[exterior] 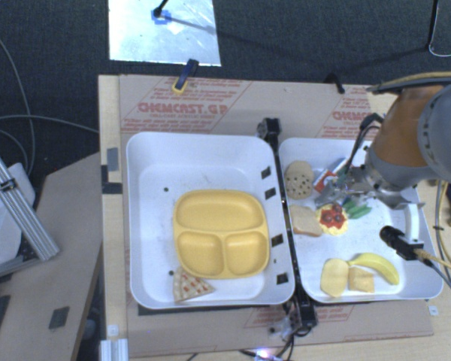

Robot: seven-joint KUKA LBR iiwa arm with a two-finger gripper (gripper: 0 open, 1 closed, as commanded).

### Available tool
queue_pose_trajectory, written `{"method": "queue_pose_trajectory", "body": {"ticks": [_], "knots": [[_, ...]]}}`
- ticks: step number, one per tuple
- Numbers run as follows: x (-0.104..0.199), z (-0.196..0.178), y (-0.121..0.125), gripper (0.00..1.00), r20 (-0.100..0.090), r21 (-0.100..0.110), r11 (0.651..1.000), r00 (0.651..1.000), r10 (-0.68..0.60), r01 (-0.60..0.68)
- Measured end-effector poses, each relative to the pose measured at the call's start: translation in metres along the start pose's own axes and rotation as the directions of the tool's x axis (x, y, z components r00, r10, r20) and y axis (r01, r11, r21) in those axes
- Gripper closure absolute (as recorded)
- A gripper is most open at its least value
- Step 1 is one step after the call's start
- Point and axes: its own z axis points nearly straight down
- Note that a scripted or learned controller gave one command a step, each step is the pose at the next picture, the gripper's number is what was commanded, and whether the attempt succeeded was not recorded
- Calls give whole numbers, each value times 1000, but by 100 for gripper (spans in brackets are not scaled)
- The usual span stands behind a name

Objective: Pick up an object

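Note:
The right bin point(421, 284) holds several toy foods. A round brown cookie point(298, 179) lies at its far left, with a bread slice point(306, 221) below it. A red and yellow piece point(333, 218) lies beside a green piece point(358, 210) in the middle. A banana point(377, 266) and two pale yellow pieces point(334, 277) lie at the front. My gripper point(338, 189) reaches in from the right and hangs low over the middle of this bin. It is just above the red and yellow piece, next to a small red item point(325, 179).
The left bin point(150, 171) holds a yellow divided plate point(222, 232) and a pizza slice point(189, 286) at its front edge. The grey arm with its orange band point(402, 126) covers the right bin's far right part.

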Motion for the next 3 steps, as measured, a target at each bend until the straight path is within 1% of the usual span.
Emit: {"method": "queue_pose_trajectory", "body": {"ticks": [1,2,3], "knots": [[9,21,56,0,2,23,1000,1000,2,-2],[27,22,90,0,10,14,1000,1000,10,-10],[4,22,90,0,-7,14,1000,1000,11,-11]]}}
